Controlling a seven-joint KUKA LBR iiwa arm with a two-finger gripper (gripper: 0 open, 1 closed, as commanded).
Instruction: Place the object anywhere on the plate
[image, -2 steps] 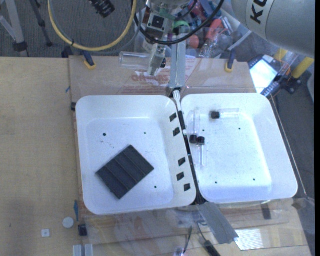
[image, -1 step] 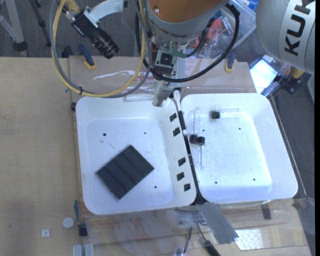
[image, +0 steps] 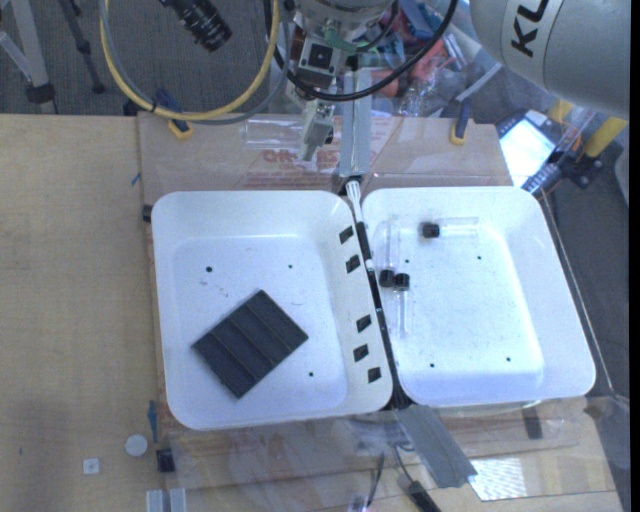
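A dark grey ridged plate (image: 250, 342) lies flat and turned at an angle in the left bin (image: 200, 225), toward its front. In the right bin (image: 520, 300) lies a clear plastic object with black caps (image: 398, 281) near the left wall. A second clear piece with a black end (image: 444, 230) lies further back. My gripper (image: 320, 135) hangs beyond the far rim of the bins, above the divide between them. It is far from both the plate and the clear pieces, with nothing visible in it.
Black clips (image: 362, 322) line the ridge where the two bins meet. Cables and a clear sheet (image: 280, 140) sit behind the bins. The arm's grey body (image: 560, 40) fills the upper right. Small loose parts (image: 135, 445) lie on the bench at front left.
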